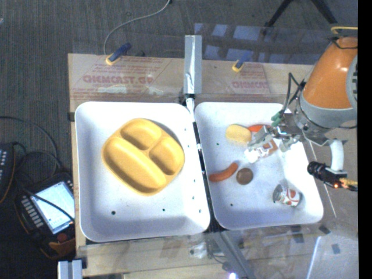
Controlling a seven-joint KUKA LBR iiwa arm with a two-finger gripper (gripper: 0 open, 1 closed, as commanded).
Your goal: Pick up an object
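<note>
The right bin (302,214) holds several small things. A pale yellow lump (238,133) lies at its upper left, with an orange piece (257,128) just behind it. An orange-red sausage shape (224,171) and a brown disc (244,176) lie near the middle. A crumpled white and red item (288,196) sits at the lower right. My gripper (272,137) reaches in from the right and hangs low over a small white and red object (263,150), partly covering it. The view does not show whether it touches that object.
The left bin (93,208) holds a big yellow divided tray (144,154). A metal divider post (192,68) stands between the bins at the back. The arm's orange band (331,80) overhangs the right bin's far right corner. A black cable end (325,172) sticks out beside the right rim.
</note>
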